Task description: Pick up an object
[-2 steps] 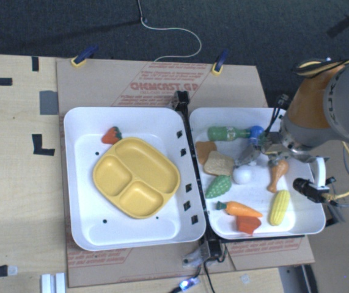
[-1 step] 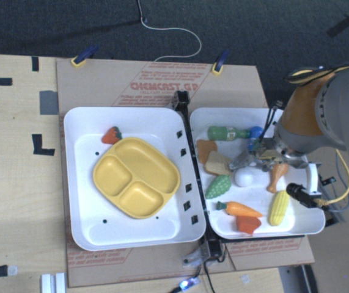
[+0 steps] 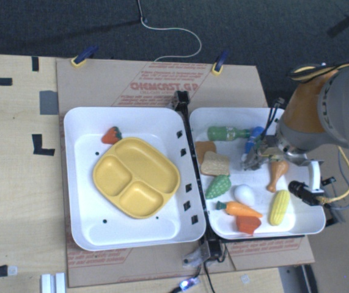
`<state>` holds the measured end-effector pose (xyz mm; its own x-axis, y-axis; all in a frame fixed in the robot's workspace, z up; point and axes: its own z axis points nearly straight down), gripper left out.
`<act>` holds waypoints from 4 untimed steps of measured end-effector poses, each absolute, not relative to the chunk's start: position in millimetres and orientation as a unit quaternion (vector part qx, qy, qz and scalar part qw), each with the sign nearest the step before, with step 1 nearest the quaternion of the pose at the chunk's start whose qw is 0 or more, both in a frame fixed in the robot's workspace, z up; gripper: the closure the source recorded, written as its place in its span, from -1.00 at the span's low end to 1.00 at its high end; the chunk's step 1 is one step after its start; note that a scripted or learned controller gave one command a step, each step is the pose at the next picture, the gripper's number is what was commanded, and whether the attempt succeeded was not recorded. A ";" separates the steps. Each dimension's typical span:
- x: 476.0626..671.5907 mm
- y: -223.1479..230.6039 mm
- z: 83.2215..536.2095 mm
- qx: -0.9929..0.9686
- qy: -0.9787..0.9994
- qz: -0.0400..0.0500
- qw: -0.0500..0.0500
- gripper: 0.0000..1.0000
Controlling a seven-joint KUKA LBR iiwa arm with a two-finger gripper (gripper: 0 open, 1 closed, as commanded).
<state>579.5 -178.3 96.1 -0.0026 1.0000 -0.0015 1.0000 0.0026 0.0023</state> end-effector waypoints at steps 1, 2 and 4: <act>571.7 -172.6 148.1 0.707 0.708 0.001 0.001 1.00; 577.9 -171.0 191.9 0.706 0.708 0.001 0.002 1.00; 567.0 -123.8 234.6 0.705 0.709 0.000 -0.001 1.00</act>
<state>567.0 -123.8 234.6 -0.0055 1.0000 0.0020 1.0000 0.0055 -0.0010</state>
